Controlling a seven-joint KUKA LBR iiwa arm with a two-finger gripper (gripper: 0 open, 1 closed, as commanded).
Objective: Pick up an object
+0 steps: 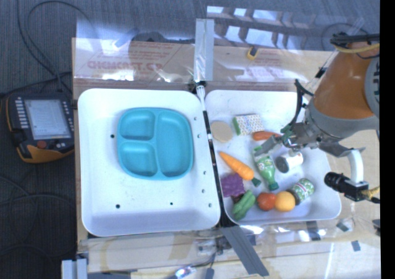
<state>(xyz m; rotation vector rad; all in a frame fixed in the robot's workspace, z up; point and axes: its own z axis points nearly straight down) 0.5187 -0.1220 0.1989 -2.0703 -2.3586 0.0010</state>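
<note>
You could not tell how the gripper's (279, 143) jaws stood; the arm (345, 95) was cut off; two carrots (237, 165), one blue plate (154, 143).

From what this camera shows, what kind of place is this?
Probably a robotics lab test bench: a robot arm reaches over two white bins, toy food fills one, and a teach pendant lies on the carpet.

Toy foods (266, 176) — loosely heaped in right bin (321, 213).
</note>
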